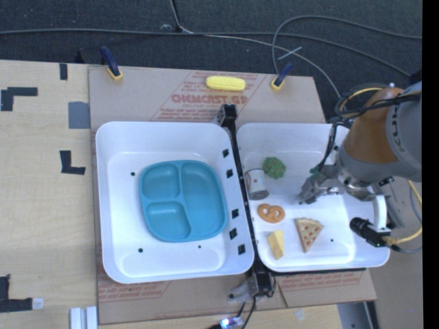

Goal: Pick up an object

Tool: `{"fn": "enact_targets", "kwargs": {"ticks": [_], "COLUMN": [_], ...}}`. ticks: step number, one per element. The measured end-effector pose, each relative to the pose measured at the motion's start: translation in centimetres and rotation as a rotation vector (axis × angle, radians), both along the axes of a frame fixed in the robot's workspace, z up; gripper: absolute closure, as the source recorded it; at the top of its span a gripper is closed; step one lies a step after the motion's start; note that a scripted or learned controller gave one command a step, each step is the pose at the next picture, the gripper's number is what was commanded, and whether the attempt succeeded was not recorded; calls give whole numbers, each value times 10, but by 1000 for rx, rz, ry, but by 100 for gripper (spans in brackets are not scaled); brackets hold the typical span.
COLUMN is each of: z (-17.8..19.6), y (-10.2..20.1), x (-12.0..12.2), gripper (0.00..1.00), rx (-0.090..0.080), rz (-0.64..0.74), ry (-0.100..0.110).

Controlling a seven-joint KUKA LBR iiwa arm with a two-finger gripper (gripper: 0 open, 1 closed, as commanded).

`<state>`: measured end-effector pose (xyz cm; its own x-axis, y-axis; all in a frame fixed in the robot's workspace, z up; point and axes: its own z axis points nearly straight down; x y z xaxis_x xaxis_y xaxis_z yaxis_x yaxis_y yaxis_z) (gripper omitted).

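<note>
The right bin (pixel 295 137) holds a green broccoli piece (pixel 274 167), a small grey can (pixel 256 184) lying on its side, a brown pretzel (pixel 271 214), a pizza slice (pixel 309 234) and a yellow cheese wedge (pixel 276 244). My gripper (pixel 310 190) hangs over the right half of this bin, just above and right of the pretzel, above the pizza slice. Nothing shows between its fingers. The arm's orange band (pixel 370 132) rises behind it at the right.
The left bin (pixel 113 184) holds a blue divided tray (pixel 183 200). A yellow banana-like object (pixel 225 83) lies on the cardboard behind the bins, between two blue-and-yellow clamps (pixel 110 63). Black cables run across the dark floor at the back.
</note>
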<state>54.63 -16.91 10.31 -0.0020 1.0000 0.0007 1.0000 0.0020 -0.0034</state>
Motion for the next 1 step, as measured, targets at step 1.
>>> {"fn": "enact_targets", "kwargs": {"ticks": [1], "z": [43], "y": [-5], "x": [-1], "gripper": [100], "rx": [-2], "rz": [-2], "ry": [-6]}}
